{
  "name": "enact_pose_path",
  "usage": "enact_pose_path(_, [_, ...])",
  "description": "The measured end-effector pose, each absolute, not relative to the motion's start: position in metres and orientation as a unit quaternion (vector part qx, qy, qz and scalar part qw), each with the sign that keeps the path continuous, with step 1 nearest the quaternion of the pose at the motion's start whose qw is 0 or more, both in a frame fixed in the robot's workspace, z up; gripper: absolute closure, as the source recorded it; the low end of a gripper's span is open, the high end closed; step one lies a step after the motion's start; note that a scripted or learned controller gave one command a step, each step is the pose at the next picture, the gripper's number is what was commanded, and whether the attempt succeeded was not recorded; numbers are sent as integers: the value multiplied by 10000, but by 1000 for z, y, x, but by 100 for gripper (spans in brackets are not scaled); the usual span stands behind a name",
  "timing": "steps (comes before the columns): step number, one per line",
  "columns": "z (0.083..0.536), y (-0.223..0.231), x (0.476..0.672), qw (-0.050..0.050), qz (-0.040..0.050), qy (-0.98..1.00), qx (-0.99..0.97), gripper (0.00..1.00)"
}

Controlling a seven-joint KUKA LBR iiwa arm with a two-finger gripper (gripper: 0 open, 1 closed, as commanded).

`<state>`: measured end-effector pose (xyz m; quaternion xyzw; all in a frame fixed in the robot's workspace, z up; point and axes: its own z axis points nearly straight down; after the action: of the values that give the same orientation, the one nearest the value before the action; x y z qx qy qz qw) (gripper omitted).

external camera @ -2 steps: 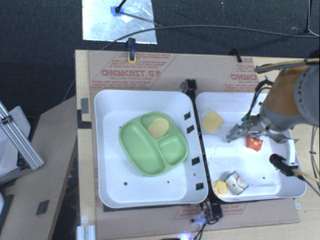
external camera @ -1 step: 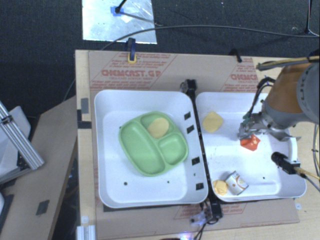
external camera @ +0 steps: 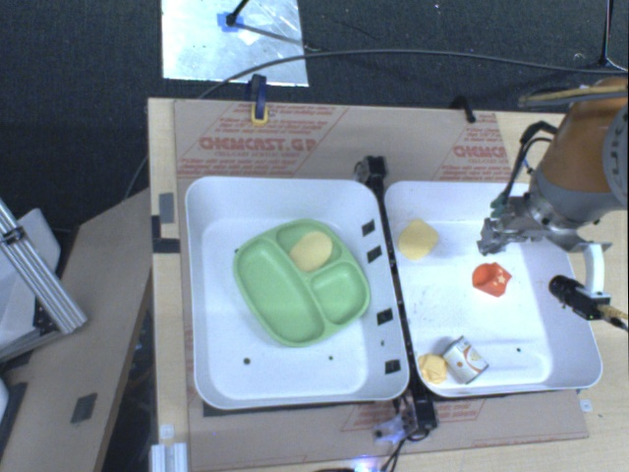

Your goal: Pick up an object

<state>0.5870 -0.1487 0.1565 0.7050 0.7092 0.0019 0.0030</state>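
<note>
The loose things lay scattered in the right bin [external camera: 565, 362], likely so each could be reached alone: a red piece [external camera: 491, 279] mid-bin, a yellow lump [external camera: 418, 239] far left, a can [external camera: 464, 359] near. The arm [external camera: 590, 160] leaned in from the right, its gripper [external camera: 494, 236] just above the red piece; its state could not be told.

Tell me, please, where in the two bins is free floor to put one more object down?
Right bin: bare middle between red object, yellow piece and can. Crowded near gripper. Left bin: bare strip along its near edge, below green tray.
</note>
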Motion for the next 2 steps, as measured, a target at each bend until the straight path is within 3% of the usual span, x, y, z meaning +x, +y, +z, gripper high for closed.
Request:
enact_pose_path(1, [217, -153, 596, 32, 19, 7092, 7050, 100])
enact_pose_path(2, [233, -153, 596, 17, 11, 7093, 7049, 100])
